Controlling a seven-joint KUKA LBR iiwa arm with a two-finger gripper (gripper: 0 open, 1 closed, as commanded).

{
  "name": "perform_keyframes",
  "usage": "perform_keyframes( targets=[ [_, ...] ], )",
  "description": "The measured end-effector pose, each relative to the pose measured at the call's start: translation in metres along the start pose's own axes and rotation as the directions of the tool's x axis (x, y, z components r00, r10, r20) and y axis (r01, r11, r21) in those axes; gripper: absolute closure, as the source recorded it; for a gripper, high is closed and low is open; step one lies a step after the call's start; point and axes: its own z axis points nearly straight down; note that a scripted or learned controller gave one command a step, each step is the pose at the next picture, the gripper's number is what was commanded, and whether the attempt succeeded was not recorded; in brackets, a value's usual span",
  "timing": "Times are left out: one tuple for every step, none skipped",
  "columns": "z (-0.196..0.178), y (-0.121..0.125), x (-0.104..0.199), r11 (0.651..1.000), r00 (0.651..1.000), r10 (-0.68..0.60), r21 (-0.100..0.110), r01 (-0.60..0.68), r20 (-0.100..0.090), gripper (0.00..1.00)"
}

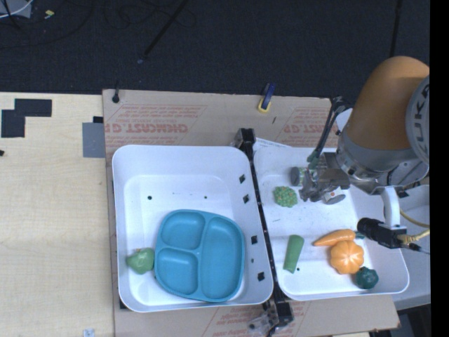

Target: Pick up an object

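Your claw (313, 188) (grip state unclear, I cannot tell) sits beside the green broccoli (285, 196); descending off-centre could nudge it away.

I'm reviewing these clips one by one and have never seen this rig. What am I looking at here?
One camera looks down at a slant on a bench with two white bins. The grey and orange arm reaches in from the right; its gripper is low in the right bin, beside a green broccoli. I cannot tell whether it holds anything. That bin also has a green cucumber, a carrot, an orange and a dark green ball. The left bin holds a blue divided plate and a pale green piece.
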Motion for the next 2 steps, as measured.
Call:
perform_keyframes(
  targets=[
    [0.006,-0.028,0.055,1.000,1.000,0.000,0.002,0.000,0.001,1.00],
    [0.015,-0.068,0.097,1.000,1.000,0.000,0.003,0.000,0.001,1.00]
  ],
)
